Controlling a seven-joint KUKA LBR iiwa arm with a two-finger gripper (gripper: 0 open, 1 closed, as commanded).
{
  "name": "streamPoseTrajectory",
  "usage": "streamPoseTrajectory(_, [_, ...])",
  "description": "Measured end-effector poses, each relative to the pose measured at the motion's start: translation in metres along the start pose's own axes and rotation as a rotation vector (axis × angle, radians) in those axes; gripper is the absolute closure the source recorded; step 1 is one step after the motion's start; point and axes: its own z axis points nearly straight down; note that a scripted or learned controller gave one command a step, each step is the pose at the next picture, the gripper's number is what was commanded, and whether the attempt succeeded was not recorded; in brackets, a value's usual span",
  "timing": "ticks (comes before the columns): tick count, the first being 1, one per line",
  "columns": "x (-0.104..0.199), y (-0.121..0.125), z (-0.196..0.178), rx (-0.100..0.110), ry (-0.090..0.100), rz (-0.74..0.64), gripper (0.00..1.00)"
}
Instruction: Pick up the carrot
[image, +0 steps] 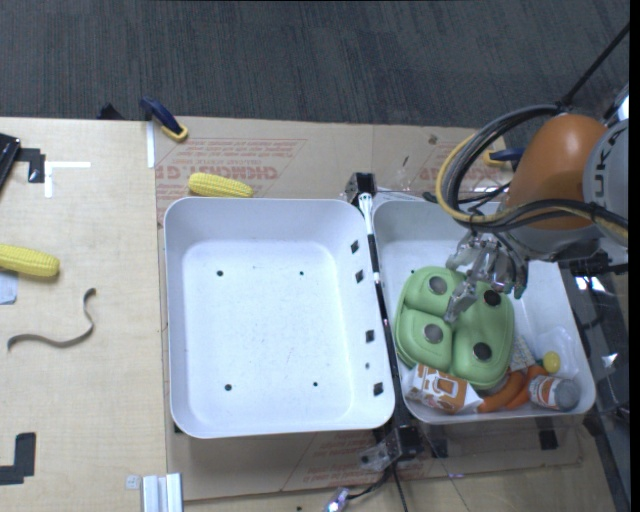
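Robotics lab or test cell, not a home or shop. Evidence: industrial arm (560, 160) with orange band and looped black and yellow cables, mounted at the right of a plain plywood bench (80, 380). Two shallow white bins (200, 225) clipped side by side onto a sheet of printed cardboard (250, 155) laid over the bench. Clamp with blue handle (163, 117) at the cardboard's far edge. Black brackets (22, 455) fixed on the bench's left part. Toy corn cobs (218, 185) lie loose outside the bins. Dark grey carpet (320, 50) beyond the bench.
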Motion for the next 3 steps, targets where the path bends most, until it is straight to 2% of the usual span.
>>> streamPoseTrajectory(1, [-0.052, -0.009, 0.005, -0.001, 0.000, 0.238, 0.00])
streamPoseTrajectory(2, [-0.046, 0.014, 0.004, 0.046, 0.004, 0.600, 0.00])
streamPoseTrajectory(3, [-0.081, -0.038, -0.039, 0.004, 0.007, 0.473, 0.00])
